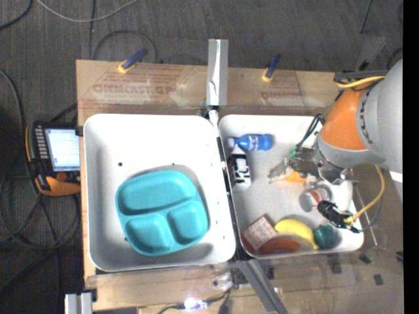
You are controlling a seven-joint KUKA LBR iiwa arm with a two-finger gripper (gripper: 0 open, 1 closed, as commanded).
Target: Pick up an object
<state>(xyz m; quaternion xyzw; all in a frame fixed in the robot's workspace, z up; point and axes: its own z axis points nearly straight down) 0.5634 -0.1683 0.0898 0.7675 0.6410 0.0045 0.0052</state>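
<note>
I'm holding my hand [287,171] low in the right bin [262,124], can't tell its state, targeting the blue bottle [254,142] near the top wall, banana [296,229] crowded against the bottom corner.

The arm [366,120] is cut off by the right edge of the pic, and its wrist hides part of the right bin [258,126] along the far right wall. The gripper [288,171] is blurred & small, so whether anything sits in it can't be made out. Near the bin's front, a brown-red item [280,246] is partly covered by a yellow banana-like obj [294,228], and the label on the small carton [259,229] is too small to read.
</note>
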